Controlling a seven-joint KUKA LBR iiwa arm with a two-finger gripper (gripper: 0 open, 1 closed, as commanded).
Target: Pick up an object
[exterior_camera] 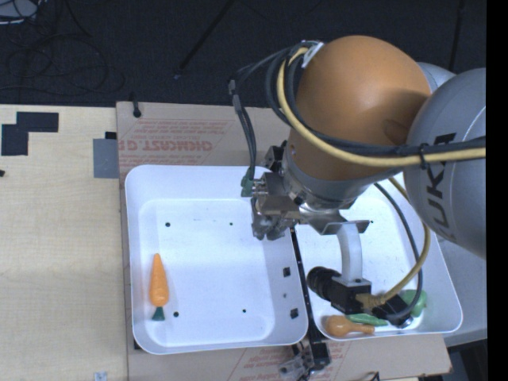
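An orange toy carrot (159,280) with a small green top lies near the left wall of the left bin (206,336). In the right bin (444,312), at the front, lie an orange pear-shaped piece (344,325) and a green leafy piece (394,306), partly covered by cables. My gripper (268,219) hangs over the right edge of the left bin, near the divider between the bins, far from the carrot. The big orange wrist hides most of it.
The arm's body covers the back of the right bin. A cardboard sheet (171,137) lies under both bins. The wooden bench top (55,236) stretches to the left.
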